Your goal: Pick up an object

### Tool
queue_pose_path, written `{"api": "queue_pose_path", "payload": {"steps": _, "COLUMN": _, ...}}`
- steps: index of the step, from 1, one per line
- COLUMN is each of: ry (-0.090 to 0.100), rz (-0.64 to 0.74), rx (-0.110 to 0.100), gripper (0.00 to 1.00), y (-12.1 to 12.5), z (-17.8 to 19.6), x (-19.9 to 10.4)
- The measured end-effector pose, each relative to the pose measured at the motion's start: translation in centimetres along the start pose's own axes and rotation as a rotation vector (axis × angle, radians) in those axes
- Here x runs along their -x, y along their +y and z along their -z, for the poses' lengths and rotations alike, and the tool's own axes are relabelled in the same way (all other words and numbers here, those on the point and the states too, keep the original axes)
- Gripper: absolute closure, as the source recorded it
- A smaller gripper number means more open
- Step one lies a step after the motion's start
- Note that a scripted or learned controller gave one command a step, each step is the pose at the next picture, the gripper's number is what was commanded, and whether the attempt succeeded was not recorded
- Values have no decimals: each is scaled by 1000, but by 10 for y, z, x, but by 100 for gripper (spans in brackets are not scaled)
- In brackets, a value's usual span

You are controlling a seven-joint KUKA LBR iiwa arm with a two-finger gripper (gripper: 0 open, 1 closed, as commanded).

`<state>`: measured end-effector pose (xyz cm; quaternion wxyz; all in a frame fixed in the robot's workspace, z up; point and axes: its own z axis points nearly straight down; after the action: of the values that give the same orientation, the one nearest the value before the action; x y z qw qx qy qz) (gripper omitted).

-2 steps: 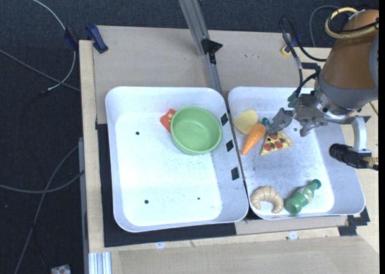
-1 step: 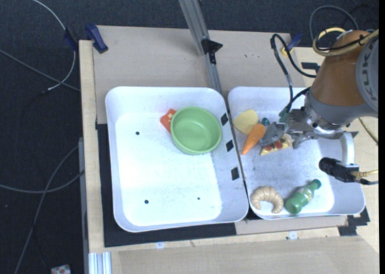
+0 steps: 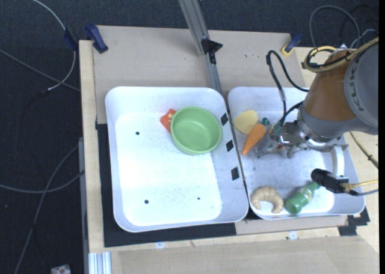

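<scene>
Arm (image 3: 346, 95): nearest the camera, grey with an orange band, reaching in from the right over the right bin.
Bench (image 3: 150, 56): tan board carrying both bins, blue clamps at its back corners, a metal pole rising from the back edge.
Left bin (image 3: 156, 188): white and shallow, its bare floor speckled; a green bowl (image 3: 195, 130) sits at its back right with a small orange-red piece (image 3: 166, 119) touching the bowl's left rim.
Right bin (image 3: 271, 173): white, holding all the likely pick targets.
Pincer (image 3: 278, 143): low over the bin floor, just right of the carrot; how far it is open I cannot tell, and nothing shows between its tips.
Carrot (image 3: 254, 137): orange, lying at a slant, just beside the pincer, its green top toward it; the probable target.
Yellow piece (image 3: 245, 121): touching the carrot's upper end.
Croissant (image 3: 268, 198): at the front wall.
Green bottle (image 3: 301, 199): lying just right of the croissant.
Doing it well: centre over the carrot's middle, close across its narrow width, stay off the yellow piece, lift straight up.
Room: dark carpet around the bench, loose cables trailing on it.
</scene>
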<state>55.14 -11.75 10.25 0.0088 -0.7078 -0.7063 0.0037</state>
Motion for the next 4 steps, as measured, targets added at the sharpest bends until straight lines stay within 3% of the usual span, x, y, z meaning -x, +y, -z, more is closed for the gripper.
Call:
{"api": "queue_pose_path", "payload": {"steps": 1, "ry": 2, "rz": 1, "rx": 0, "gripper": 0, "y": -1, "z": -7, "x": -1}}
{"api": "queue_pose_path", "payload": {"steps": 2, "ry": 4, "rz": 1, "rx": 3, "gripper": 100, "y": 0, "z": 5, "x": -2}}
{"api": "queue_pose_path", "payload": {"steps": 3, "ry": -6, "rz": 3, "rx": 25, "gripper": 100, "y": -4, "z": 69, "x": -8}}
{"api": "queue_pose_path", "payload": {"steps": 4, "ry": -7, "rz": 3, "rx": 27, "gripper": 100, "y": 6, "z": 129, "x": -2}}
